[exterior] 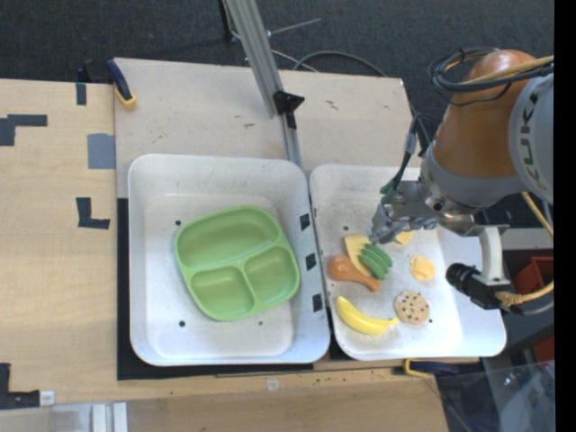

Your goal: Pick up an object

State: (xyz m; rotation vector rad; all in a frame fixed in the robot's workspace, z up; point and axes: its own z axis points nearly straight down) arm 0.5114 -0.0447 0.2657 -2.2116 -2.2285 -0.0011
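Note:
The right bin (360, 183) holds several toy foods: a green ridged piece (375, 260) lying on a pale yellow wedge (354, 244), an orange drumstick (349, 271), a yellow banana (363, 317), a brown cookie (412, 308) and a small yellow piece (421, 267). My gripper (386, 230) hangs over the middle of this bin, its tips just above and right of the green piece. Another small yellow bit (404, 237) shows right beside the fingers.
The left bin (148, 241) holds a green divided plate (237, 261). A metal pole (256, 39) slants down to the bins' shared wall at the back. The arm's body covers the right bin's far right corner. A black cable fitting (468, 282) hangs over the right rim.

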